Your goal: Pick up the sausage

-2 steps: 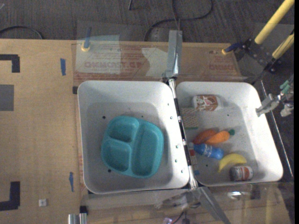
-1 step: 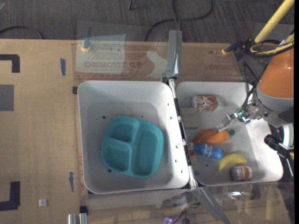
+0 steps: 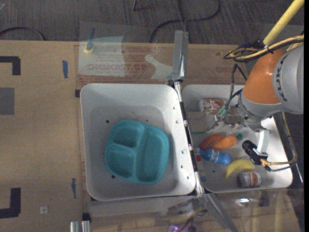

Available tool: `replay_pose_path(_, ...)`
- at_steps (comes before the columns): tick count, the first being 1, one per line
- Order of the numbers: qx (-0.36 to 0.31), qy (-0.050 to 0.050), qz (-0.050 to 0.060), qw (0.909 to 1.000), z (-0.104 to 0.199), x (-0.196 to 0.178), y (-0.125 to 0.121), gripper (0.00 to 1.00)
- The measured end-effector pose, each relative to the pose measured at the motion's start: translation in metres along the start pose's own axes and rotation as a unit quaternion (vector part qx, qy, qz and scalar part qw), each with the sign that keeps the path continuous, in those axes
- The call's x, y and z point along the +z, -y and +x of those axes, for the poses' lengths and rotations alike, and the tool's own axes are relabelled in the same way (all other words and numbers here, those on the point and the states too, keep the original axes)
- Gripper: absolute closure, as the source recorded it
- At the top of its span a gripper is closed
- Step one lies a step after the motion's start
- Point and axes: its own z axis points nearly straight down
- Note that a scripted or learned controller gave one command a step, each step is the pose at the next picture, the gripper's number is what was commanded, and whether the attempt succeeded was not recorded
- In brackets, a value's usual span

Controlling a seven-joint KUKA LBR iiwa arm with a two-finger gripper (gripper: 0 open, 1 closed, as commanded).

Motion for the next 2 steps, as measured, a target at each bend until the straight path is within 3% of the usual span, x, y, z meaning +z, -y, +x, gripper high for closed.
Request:
replay_pose_path(1,-0.072,0.003,-0.005,0.9974,0.024,0.002,0.023,0.00)
replay_pose_path(2,-0.040,0.001,-0.002,0.9992,0.010,-0.028,-0.032,0.00)
